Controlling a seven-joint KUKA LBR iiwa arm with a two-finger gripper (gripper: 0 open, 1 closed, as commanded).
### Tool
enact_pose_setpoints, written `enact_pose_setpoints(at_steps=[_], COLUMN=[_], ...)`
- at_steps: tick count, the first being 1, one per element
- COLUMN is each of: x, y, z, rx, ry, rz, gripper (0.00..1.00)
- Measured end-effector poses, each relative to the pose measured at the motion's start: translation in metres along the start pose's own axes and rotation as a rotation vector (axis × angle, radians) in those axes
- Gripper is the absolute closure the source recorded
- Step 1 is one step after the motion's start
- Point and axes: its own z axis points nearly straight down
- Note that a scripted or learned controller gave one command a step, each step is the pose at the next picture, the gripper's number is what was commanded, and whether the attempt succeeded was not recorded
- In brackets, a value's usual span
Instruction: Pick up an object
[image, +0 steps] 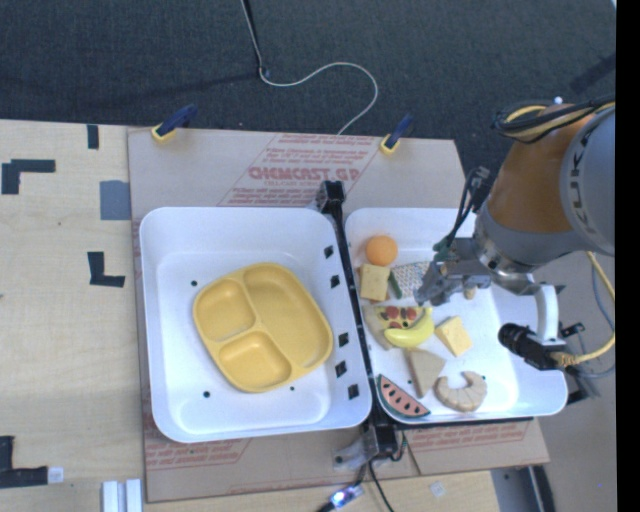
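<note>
Two shallow white bins sit side by side on the bench, on a cardboard sheet printed with red lettering. The left bin (160, 330) holds a yellow divided plate (262, 325), lying flat near its middle. The right bin (520, 395) holds a cluster of toy foods: an orange (380, 250) near the divider, a pale yellow block (374, 282) just below it, a banana (411, 332) touching a small piece with red spots (400, 315), a cheese wedge (453, 336) just beside the banana, a tan wedge (426, 372), a watermelon slice (402, 398) at the near edge and a bitten cookie-like ring (463, 391) beside it. The grey arm with its orange band reaches in from the right, and the gripper (440, 283) hangs over the upper middle of the right bin — above the banana and beside a speckled grey patch (408, 276). How far apart the fingers stand cannot be told (they blur into the dark wrist), and nothing is seen between them.
</note>
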Motion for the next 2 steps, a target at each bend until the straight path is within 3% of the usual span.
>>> enact_pose_setpoints(at_steps=[2], x=[0.0119], y=[0.0036], z=[-0.0045], rx=[-0.002], ry=[0.001], rz=[-0.001], gripper=[1.00])
